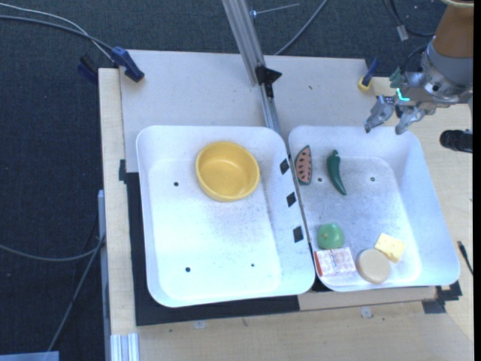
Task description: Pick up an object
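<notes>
Tool (pixel 391 122) hung above right bin's (pixel 421 164) far rim, fingers spread wide, nothing between them. Likely poised for descent. Pepper (pixel 335 171) nearest, melon slice (pixel 303 164) beside it; ball (pixel 329 236), packet (pixel 335 262), cheese (pixel 389 246) clustered along near edge.

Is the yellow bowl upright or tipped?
Upright: the yellow bowl sits in the left bin, round rim facing up, hollow inside visible.

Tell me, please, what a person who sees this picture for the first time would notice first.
The yellow bowl stands out most, alone in the upper part of the left bin. Next comes the cluster of small things in the right bin: a green pepper, a watermelon slice and a green ball. The hand hangs open above that bin's far edge, holding nothing.
</notes>
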`<action>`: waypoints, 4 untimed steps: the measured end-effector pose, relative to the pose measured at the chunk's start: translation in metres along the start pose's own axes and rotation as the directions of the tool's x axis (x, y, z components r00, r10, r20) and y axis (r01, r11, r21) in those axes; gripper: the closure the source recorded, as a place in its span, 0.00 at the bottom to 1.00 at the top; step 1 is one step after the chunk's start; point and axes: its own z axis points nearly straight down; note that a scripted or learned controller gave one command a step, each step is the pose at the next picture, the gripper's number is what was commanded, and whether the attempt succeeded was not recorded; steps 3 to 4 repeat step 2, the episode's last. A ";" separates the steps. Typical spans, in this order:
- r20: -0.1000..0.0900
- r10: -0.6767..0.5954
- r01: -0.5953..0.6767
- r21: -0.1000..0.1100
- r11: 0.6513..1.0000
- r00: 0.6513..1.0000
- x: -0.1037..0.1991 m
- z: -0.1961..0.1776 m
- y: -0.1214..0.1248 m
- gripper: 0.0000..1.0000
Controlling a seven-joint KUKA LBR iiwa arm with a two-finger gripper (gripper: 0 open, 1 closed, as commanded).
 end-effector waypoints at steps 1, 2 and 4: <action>0.002 -0.001 0.001 -0.010 1.000 1.000 0.000 -0.006 0.002 0.00; 0.002 -0.002 0.002 -0.007 1.000 1.000 -0.001 0.054 0.006 0.00; 0.002 -0.002 0.002 -0.007 1.000 1.000 -0.001 0.054 0.006 0.00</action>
